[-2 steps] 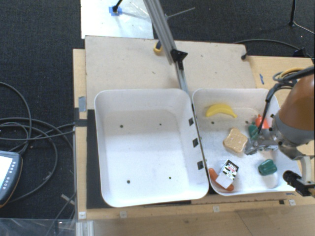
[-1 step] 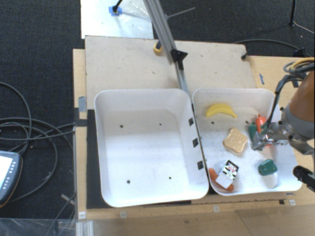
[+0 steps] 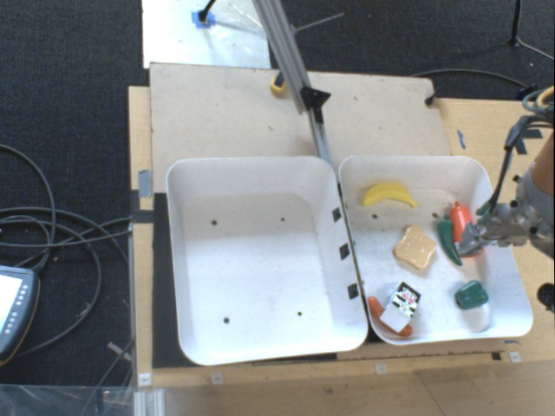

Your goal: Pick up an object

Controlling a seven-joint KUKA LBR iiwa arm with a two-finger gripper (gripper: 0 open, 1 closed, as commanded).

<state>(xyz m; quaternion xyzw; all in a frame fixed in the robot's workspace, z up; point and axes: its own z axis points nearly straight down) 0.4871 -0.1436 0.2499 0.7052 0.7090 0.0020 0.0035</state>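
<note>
The right bin [image 3: 499, 199] holds several objects. A yellow banana [image 3: 388, 196] lies at its back, with a tan bread slice [image 3: 414, 248] in the middle. An orange carrot-like piece [image 3: 460, 217] and a dark green piece [image 3: 448, 241] lie together at the right. A white bottle with a green cap [image 3: 473, 300] rests near the front right. A small black-and-white carton [image 3: 401, 306] lies at the front over an orange piece [image 3: 375, 304]. My gripper [image 3: 471, 239] reaches in from the right, low and right against the orange and green pieces.
The left bin [image 3: 251, 180] stands beside the right one, and their rims meet at a wall with black clips [image 3: 343, 251]. A grey metal pole [image 3: 286, 50] slants down from the back to the bins' shared corner. Cables [image 3: 52, 224] lie on the floor at left.
</note>
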